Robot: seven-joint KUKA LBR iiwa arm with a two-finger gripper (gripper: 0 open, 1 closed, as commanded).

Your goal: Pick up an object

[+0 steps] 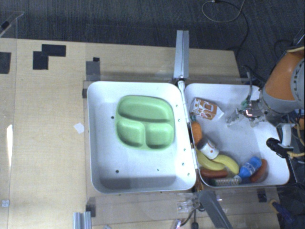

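Observation:
The right bin [238, 140] holds several objects. A small orange and white carton [206, 109] lies at its far left. An orange carrot-like piece [196, 132] rests against the left wall. Along the near wall sit a white and yellow item [209, 150], a yellow banana [219, 162], a blue bottle [249, 168] and a dark red sausage shape [214, 173]. My gripper [244, 112] hangs low over the bin's far right part, to the right of the carton and apart from it. Nothing shows between it and the bin floor.
The left bin [102, 142] carries a green divided tray [145, 121]. A metal divider post [181, 56] stands between the bins at the back. The grey arm with its orange band [282, 80] reaches in over the right bin's far right corner.

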